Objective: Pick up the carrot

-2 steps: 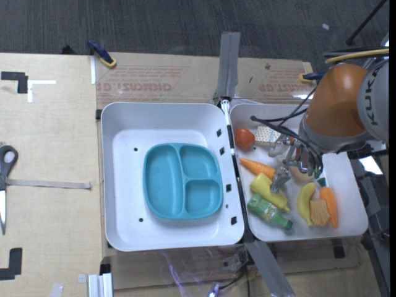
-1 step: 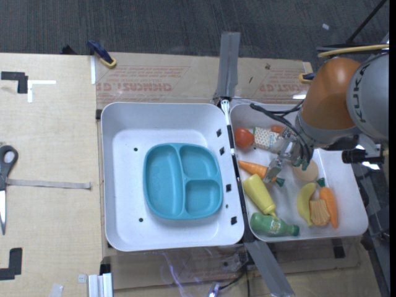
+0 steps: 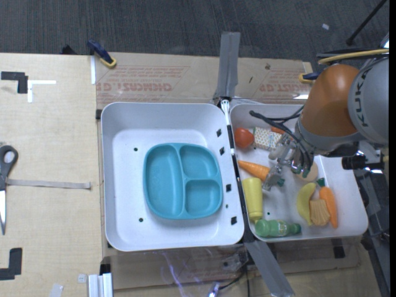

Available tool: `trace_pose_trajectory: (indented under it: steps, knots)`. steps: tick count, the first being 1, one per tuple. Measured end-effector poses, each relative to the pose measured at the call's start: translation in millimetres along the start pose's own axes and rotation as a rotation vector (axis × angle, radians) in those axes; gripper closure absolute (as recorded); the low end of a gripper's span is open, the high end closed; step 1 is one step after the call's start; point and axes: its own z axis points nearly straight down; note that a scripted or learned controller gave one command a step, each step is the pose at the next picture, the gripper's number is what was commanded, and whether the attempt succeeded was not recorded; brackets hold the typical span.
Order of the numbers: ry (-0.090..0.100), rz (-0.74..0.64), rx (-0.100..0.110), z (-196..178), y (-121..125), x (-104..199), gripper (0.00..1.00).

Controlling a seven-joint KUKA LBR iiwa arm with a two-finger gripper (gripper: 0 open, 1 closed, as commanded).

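An orange carrot (image 3: pixel 252 167) lies in the right bin (image 3: pixel 354 226) near its left wall, pointing left, with its thick end toward the middle. My gripper (image 3: pixel 273 176) hangs low over the bin, right at that thick end and touching or nearly touching it. A second carrot (image 3: pixel 329 206) with a green top lies at the bin's right side, next to a tan waffle-like piece (image 3: pixel 318 213). The grey arm with its orange band (image 3: pixel 331 101) covers the bin's upper right part.
The right bin also holds a red tomato (image 3: pixel 244 137), a speckled cracker block (image 3: pixel 266 139), a yellow bottle (image 3: pixel 252 198), a green bottle (image 3: pixel 278 229) and a banana (image 3: pixel 304 202). The left bin (image 3: pixel 117 190) holds a blue divided plate (image 3: pixel 183 180). Scissors (image 3: pixel 5 166) lie at the far left.
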Motion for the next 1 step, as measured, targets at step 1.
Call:
trace_pose_trajectory:
  steps: [1]
  knots:
    - [-0.007,-0.035,0.001,-1.0,-5.3,18.2,0.0]
